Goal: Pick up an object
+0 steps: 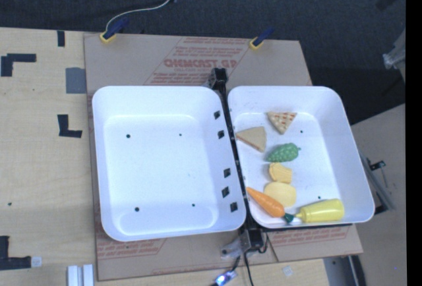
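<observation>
Gripper state cannot be told from this view.

All objects are seen in the right shallow white plastic bin (333, 107):
- tan waffle-patterned triangular wedge (282, 121) near the far wall
- beige bread-like wedge (252, 138) beside the divider edge
- green bumpy toy vegetable (283, 153) at mid-bin
- small yellow-orange block (280, 173), just behind a pale yellow rounded piece (281, 194)
- orange toy carrot (266, 201), laid aslant against that piece
- yellow toy corn cob (321, 211) along the near wall – green end near the carrot tip

The left white bin (105, 146) is butted against it on the brown cardboard-topped bench (191, 64).
</observation>
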Controlling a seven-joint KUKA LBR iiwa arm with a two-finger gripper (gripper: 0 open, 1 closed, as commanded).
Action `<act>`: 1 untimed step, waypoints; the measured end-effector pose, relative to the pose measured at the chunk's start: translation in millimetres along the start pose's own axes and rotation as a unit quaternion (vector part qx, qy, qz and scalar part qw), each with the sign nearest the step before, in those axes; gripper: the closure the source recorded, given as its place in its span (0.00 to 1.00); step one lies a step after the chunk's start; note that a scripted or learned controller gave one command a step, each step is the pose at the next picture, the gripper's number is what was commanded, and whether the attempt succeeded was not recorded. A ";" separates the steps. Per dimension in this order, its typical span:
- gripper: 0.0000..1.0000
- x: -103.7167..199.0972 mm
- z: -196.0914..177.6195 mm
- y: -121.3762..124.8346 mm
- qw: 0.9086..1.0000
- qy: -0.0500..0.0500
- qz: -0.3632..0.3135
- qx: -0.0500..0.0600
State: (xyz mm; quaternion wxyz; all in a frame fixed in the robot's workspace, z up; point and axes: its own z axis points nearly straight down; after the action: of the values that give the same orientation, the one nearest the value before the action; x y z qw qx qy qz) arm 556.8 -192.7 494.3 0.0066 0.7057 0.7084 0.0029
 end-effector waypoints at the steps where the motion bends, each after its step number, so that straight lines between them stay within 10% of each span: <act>1: 1.00 13.8 -45.3 -66.5 1.000 0.002 0.001 0.004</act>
State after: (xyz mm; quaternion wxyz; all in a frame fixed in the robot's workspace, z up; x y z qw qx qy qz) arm 489.7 -179.0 538.6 0.0023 0.7066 0.7076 0.0014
